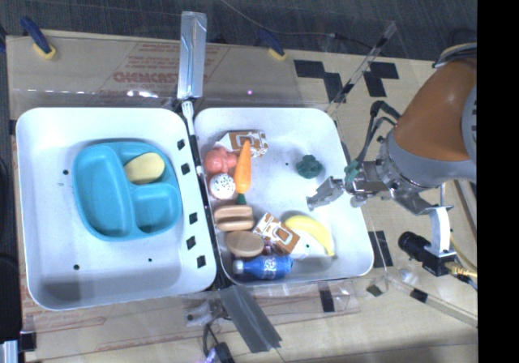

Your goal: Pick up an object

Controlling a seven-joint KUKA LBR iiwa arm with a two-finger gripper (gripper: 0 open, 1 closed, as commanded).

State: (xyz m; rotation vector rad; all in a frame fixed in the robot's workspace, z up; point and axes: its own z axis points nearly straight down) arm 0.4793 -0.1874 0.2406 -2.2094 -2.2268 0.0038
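- Gripper (324, 194) sits over the right bin (280, 122), near its right wall, low above bare white floor. Grey fingers point left; can't tell how far apart they are, and nothing visible between them.
- Arm (434, 122) comes in from the right, orange band above grey wrist, past the bin's right rim.
- Nearest item to the gripper: small dark green object (308, 165), just up-left of it, apart, no contact seen.
- Banana (310, 232) lies just below the gripper near the bin's lower right, beside a brown-and-white carton (280, 232).
- Blue bottle (266, 266) lies on its side along the bottom wall, w/ a round brown-topped item (244, 243) just above it.
- Hot dog (233, 217) sits at the left side of the right bin, above the round item.
- Carrot (242, 167) stands slanted next to a pinkish-red fruit (217, 160); a white speckled ball (222, 185) is just below the fruit.
- Second brown-and-white carton (248, 142) near the top of the pile, touching the carrot's top end.
- Left bin (49, 272) holds a blue divided tray (101, 191); a yellow lemon-like item (145, 168) rests in the tray's upper-right compartment.
- Bins sit side by side, w/ a black divider strip (195, 191) between them.
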